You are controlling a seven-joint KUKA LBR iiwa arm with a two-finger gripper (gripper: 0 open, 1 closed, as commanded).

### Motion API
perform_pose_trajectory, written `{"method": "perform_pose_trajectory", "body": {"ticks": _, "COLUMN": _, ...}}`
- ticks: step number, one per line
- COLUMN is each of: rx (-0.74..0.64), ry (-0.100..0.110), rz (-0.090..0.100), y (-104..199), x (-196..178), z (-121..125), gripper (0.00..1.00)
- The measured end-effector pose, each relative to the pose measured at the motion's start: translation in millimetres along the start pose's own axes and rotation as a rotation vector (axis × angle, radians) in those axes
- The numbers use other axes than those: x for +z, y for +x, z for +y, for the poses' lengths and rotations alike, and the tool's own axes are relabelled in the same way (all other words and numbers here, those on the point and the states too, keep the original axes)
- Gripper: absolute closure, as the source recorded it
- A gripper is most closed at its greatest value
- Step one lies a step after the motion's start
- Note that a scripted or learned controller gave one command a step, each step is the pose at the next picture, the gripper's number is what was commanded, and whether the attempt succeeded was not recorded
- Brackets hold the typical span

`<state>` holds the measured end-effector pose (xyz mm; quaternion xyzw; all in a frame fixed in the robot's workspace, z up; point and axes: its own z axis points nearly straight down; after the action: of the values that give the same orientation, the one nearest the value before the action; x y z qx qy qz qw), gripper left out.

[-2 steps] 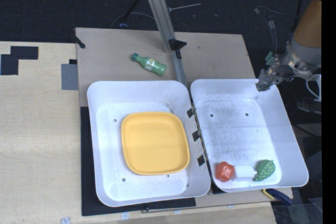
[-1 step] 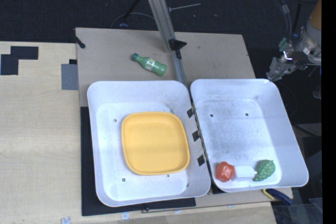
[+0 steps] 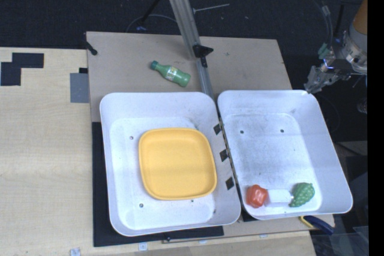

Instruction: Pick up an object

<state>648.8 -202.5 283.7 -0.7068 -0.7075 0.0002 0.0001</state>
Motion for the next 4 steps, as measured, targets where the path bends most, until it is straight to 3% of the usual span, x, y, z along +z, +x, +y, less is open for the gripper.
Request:
{"method": "perform_pose_trajectory", "body": {"ticks": 3, "rx": -0.002, "ry": 0.000, "rz": 0.001, "y": 150.0, "x": 5.3, "z": -47.7, "gripper": 1.00}}
{"method": "perform_pose_trajectory", "body": {"ticks": 4, "rx": -0.002, "ry": 0.000, "rz": 0.001, "y": 193.0, "x": 10.8, "z": -76.3, "gripper": 1.00}}
